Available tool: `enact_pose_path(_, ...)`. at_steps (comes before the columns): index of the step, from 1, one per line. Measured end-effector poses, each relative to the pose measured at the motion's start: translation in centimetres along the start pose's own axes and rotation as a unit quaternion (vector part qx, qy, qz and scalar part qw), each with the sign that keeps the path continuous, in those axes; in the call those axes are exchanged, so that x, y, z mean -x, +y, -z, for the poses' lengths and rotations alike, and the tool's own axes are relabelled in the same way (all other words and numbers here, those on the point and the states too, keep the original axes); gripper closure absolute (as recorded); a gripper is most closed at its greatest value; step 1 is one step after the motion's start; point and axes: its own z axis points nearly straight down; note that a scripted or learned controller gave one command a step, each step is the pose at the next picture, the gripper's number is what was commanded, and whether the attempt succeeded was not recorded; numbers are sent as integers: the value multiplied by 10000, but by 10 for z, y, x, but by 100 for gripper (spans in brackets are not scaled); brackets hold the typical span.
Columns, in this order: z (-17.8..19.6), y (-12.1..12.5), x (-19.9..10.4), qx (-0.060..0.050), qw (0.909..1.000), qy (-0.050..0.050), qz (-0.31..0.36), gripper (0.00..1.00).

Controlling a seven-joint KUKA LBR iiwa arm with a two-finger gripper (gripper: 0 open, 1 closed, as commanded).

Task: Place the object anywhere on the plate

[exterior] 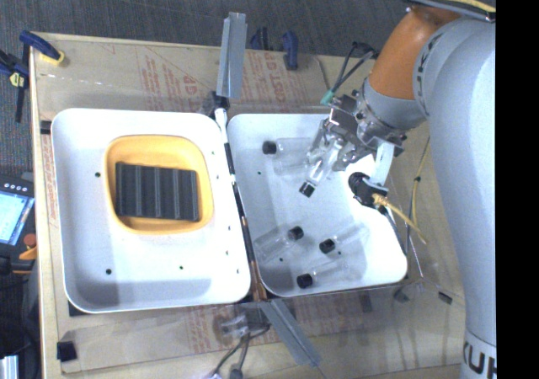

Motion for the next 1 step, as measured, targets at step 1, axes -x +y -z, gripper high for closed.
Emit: enact_pose_path(1,7,-7,-64,15,9932,-11,1164,100)
